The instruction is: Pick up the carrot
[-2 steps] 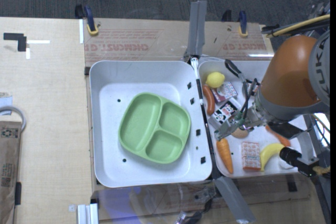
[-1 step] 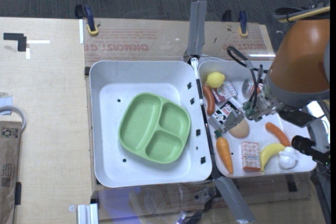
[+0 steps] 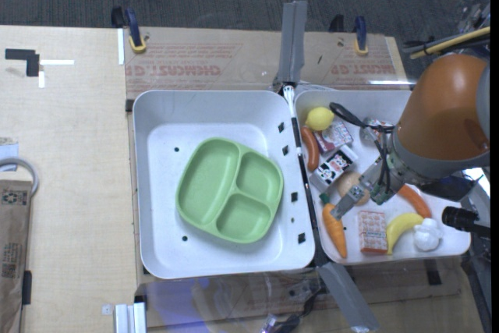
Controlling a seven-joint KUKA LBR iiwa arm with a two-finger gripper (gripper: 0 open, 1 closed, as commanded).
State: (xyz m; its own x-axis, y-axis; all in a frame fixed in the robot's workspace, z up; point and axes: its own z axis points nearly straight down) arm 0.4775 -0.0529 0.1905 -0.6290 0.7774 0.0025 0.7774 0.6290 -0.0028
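Note:
The carrot is orange with a small green top. It lies along the left wall of the right bin, near its front corner, tip toward the front. My gripper hangs low over the middle of that bin, just right of and behind the carrot's green end, under the arm's orange band. A tan piece lies between the gripper and the carrot top. Nothing orange shows in the gripper.
The right bin also holds a lemon, a red sausage, small printed packets, a cracker pack, a banana, a white lump and an orange-red piece. The left bin holds a green divided plate.

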